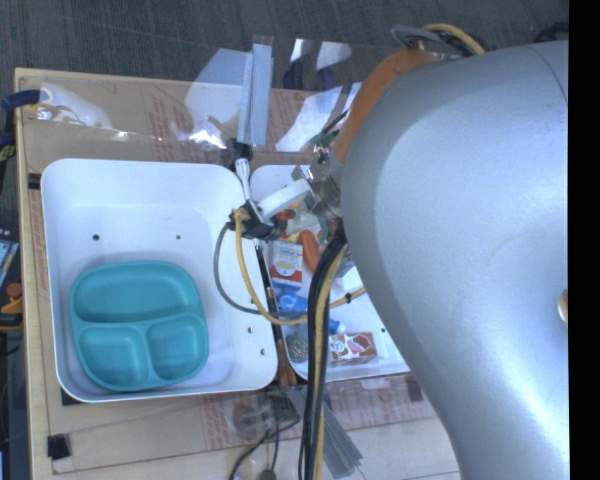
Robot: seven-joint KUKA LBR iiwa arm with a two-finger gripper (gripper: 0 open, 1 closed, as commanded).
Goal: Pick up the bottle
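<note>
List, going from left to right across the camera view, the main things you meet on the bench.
Teal divided tray lying in the left white bin → looped yellow and black cables at the divide between the bins → packets in the right white bin → grey robot arm.

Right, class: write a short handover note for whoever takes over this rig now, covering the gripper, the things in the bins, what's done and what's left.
Gripper: down in the right bin, hidden under the arm; its state cannot be told.
Things: a teal divided tray lies in the left bin. Packets and clutter lie in the right bin; the bottle cannot be picked out.
Done: no grasp visible.
Left: find, grip and lift the bottle.
</note>
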